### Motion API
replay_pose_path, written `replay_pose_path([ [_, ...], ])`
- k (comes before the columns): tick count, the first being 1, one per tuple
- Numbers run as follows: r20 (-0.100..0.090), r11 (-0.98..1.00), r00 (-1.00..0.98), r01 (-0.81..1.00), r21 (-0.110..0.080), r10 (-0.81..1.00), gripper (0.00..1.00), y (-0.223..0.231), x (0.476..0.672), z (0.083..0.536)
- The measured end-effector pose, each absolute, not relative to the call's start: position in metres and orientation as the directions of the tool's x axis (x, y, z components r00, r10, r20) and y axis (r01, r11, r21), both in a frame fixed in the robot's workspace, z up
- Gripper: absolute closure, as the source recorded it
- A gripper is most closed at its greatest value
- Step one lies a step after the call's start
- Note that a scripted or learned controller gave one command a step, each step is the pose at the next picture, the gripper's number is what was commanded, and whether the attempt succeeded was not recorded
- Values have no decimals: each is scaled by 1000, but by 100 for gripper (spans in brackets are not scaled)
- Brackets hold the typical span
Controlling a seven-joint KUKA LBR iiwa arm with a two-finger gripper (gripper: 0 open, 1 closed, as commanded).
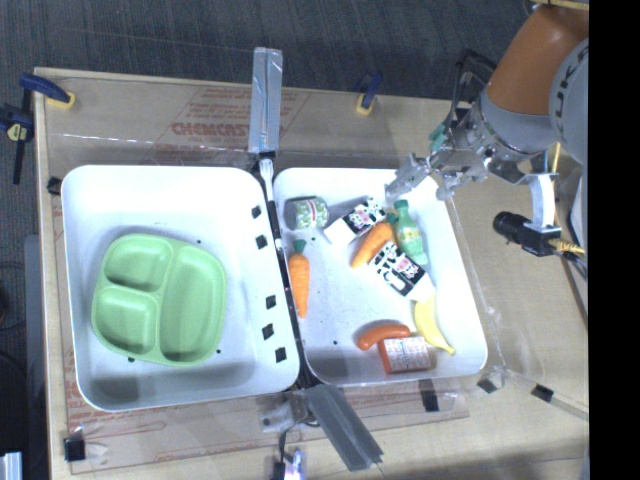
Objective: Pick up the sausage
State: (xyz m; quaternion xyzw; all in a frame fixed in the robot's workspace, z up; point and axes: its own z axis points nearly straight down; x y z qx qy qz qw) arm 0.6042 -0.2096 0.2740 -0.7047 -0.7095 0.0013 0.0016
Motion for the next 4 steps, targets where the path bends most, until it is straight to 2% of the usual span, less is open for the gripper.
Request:
replay_pose_path([
  [1,-5,50,-50,999,13,999,0,-211,566,119],
  [2,-8,130,-130,991,17,992,0,-211,533,120],
  [3,1,221,-221,975,-1,975,0,-211,556,148],
  [4,-17,318,-318,948,23,948,0,-211,515,114],
])
